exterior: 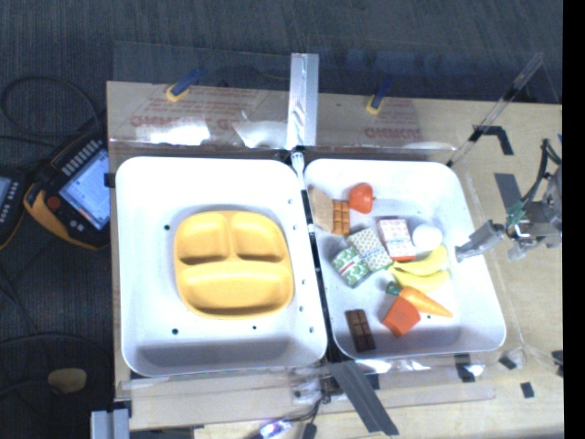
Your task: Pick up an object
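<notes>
Premises: a robotics laboratory or test cell. Evidence: a plywood tabletop [512, 126] carrying two shallow white bins [137, 273] fixed side by side, with a metal divider post [303, 99] at their junction. Clamps [186, 83] hold clear sheeting at the rear edge. A handheld control pendant [80, 193] with lit screen and trailing cables lies on dark carpet [55, 26]. Bin contents are plastic toy foods [402, 263].

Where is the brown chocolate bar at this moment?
The chocolate bar lies in the right bin, near its front-left corner, just left of the orange block.
</notes>
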You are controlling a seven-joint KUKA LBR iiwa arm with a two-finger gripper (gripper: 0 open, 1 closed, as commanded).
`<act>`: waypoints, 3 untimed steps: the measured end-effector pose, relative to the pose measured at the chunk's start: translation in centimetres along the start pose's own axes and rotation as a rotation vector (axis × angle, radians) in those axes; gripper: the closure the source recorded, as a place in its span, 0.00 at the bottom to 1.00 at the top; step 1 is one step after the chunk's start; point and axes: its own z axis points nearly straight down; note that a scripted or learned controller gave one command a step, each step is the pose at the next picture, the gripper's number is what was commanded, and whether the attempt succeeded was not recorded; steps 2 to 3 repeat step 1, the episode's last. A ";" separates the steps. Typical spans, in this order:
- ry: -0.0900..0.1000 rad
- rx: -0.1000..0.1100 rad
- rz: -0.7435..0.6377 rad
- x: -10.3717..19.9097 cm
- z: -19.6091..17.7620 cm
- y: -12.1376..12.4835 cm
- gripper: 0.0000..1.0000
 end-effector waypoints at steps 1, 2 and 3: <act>0.002 0.002 -0.050 5.3 14.7 0.6 0.00; 0.002 0.002 -0.050 5.3 14.7 0.6 0.00; 0.002 0.002 -0.050 5.3 14.7 0.6 0.00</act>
